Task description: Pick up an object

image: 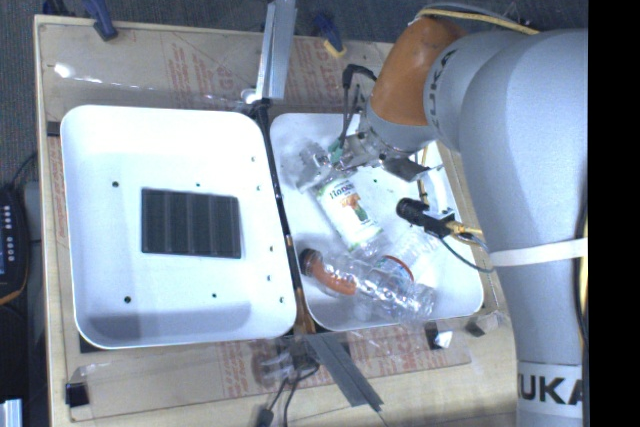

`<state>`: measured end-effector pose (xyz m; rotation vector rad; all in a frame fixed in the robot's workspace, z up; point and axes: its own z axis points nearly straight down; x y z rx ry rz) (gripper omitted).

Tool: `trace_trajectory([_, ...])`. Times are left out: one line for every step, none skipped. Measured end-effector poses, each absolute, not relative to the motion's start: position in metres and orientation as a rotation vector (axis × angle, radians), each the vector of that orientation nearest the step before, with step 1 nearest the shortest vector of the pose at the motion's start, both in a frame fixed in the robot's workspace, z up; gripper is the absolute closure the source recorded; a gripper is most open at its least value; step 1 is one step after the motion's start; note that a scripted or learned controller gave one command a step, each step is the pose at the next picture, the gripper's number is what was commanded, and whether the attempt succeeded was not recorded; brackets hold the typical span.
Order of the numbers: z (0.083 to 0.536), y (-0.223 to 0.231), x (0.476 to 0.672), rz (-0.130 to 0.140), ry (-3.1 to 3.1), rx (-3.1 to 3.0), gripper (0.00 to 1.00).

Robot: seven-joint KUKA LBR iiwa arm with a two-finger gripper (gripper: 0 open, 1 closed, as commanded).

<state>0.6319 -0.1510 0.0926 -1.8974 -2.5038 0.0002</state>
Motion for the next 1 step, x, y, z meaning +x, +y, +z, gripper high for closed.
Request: trace_trajectory([0.1042,-0.1502,0.6332,-0.001,-2.51,-1.893,1.0])
